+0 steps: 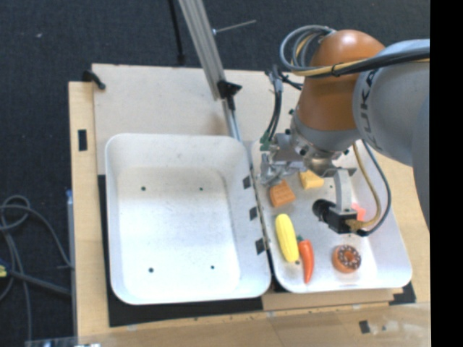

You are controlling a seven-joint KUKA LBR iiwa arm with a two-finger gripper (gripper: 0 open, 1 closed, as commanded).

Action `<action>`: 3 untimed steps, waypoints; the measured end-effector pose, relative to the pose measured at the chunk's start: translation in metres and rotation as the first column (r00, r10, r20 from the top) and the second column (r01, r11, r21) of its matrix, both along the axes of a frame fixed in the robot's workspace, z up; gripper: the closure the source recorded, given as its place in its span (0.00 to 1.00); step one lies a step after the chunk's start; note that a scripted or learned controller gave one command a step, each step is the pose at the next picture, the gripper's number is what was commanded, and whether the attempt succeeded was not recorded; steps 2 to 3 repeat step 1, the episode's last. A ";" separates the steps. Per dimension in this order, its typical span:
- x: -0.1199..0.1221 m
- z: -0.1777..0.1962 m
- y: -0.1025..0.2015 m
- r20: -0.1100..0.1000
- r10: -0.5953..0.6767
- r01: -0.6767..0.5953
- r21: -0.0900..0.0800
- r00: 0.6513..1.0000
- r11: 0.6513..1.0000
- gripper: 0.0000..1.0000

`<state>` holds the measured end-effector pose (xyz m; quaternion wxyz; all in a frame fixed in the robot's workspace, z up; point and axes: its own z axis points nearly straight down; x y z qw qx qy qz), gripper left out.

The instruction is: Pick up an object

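My gripper point(275, 169) hangs low over the back left part of the right bin point(394, 262), under the arm's orange band. Just in front of it lies an orange-brown block point(282, 194), close to the gripper's tip. A yellow wedge point(312, 181) lies to the right of the gripper, partly under the wrist. Nearer the front lie a yellow corn cob point(286, 237), an orange carrot point(306, 260) beside it, and a chocolate-topped donut point(347, 258). I see nothing held by the gripper.
The left bin point(123, 157) stands beside the right one, their rims meeting at the middle. A slanted metal pole point(206, 45) rises behind the bins. The arm's bulk covers the right bin's back right corner.
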<state>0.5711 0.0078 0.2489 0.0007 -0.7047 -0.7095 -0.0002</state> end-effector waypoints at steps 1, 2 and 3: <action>-0.009 -0.014 0.047 0.000 0.000 0.000 0.000 1.000 1.000 1.00; -0.009 -0.014 0.047 0.000 0.000 0.000 0.000 1.000 1.000 1.00; -0.009 -0.014 0.047 0.000 0.000 0.000 0.000 1.000 1.000 1.00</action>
